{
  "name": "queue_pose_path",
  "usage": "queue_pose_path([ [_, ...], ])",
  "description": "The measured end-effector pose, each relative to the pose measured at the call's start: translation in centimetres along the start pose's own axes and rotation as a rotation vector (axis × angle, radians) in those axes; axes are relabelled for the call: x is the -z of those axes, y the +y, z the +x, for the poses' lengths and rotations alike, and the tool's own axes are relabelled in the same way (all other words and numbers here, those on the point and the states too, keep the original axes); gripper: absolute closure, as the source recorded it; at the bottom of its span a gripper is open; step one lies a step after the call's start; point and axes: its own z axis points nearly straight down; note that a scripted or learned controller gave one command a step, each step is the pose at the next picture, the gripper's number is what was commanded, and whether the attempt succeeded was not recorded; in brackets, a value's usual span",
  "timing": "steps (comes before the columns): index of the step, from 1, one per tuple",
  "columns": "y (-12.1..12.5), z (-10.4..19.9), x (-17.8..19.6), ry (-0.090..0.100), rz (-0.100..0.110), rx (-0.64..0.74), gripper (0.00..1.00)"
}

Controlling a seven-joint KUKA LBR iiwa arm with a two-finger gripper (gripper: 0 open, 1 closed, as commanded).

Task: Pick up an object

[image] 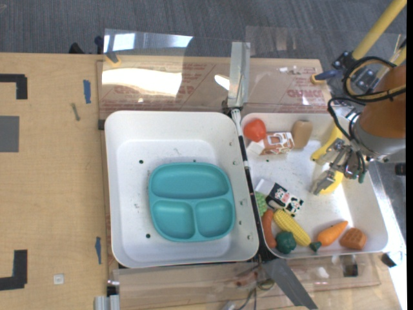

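Observation:
My gripper (326,171) hangs low over the right side of the right bin (371,205), its fingers spread open. A yellow banana-like toy (333,184) lies directly under it, with another yellow part (321,151) showing just beyond the wrist. I cannot tell whether the fingers touch it. Other toys lie in this bin: a red tomato (254,129), a small carton (278,142), a brown potato (301,133), a black-and-white block (284,199), a corn cob (292,224) and a carrot (332,232).
The left bin (126,173) holds a teal divided plate (191,200). An orange-brown toy (353,239) sits in the right bin's near corner. A green toy (285,241) and a thin orange one (268,223) lie by the divider wall (244,166).

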Motion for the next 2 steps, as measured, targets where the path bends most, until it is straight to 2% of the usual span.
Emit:
queue_pose_path([
  [1,0.2,-0.3,1.4,-0.014,-0.002,0.003,1.00],
  [2,3.9,3.1,12.8,-0.008,-0.005,-0.004,1.00],
])
